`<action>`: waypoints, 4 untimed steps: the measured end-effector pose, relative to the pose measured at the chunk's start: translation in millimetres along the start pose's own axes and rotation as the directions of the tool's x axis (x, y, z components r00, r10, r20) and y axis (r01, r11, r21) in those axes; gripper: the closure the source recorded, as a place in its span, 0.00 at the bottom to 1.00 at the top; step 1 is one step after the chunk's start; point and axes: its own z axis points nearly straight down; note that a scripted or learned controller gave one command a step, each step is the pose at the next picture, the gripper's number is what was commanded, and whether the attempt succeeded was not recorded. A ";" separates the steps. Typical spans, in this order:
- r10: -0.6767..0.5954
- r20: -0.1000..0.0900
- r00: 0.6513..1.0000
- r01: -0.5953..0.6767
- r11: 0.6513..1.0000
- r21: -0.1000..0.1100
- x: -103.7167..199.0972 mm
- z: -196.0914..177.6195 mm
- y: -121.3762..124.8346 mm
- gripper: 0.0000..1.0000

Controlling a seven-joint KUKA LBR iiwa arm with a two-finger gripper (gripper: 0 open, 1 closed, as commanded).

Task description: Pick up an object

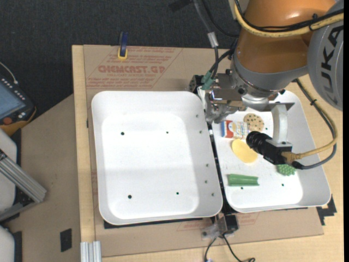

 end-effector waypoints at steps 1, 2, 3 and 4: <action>0.014 0.005 1.000 -0.014 1.000 -0.015 -112.5 -60.7 5.4 1.00; 0.002 0.000 1.000 -0.002 1.000 0.004 -90.3 21.4 12.0 1.00; -0.004 -0.002 1.000 0.004 1.000 -0.012 -39.0 -30.5 20.4 1.00; 0.001 0.000 1.000 -0.001 1.000 0.000 -24.8 2.3 15.2 1.00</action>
